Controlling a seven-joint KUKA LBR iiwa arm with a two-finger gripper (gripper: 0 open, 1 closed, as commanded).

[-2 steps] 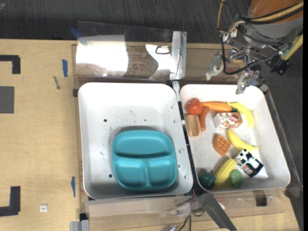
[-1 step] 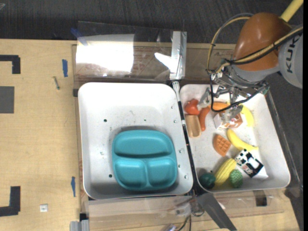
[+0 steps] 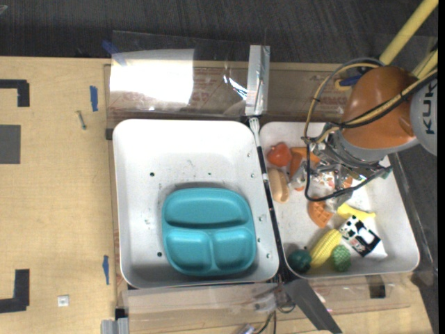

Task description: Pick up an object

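Observation:
The right bin [image 3: 403,218] holds several toy foods. A red tomato [image 3: 279,154] and a tan hot-dog bun [image 3: 279,185] lie by its left wall. An orange slice [image 3: 320,215] sits mid-bin. Along the front lie a yellow corn cob [image 3: 325,246], a dark green ball [image 3: 300,259], a light green piece [image 3: 341,257] and a black-and-white carton [image 3: 362,237]. My gripper [image 3: 325,178] hangs low over the bin's upper middle, among cables, just right of the tomato and bun. The wrist's orange band [image 3: 379,106] covers what is under it.
The left bin [image 3: 139,152] carries a teal divided tray [image 3: 208,230] in its front half. A clear plastic sheet [image 3: 181,82] and a metal divider post [image 3: 256,82] stand behind the bins. A yellow pole [image 3: 414,23] slants at the upper right.

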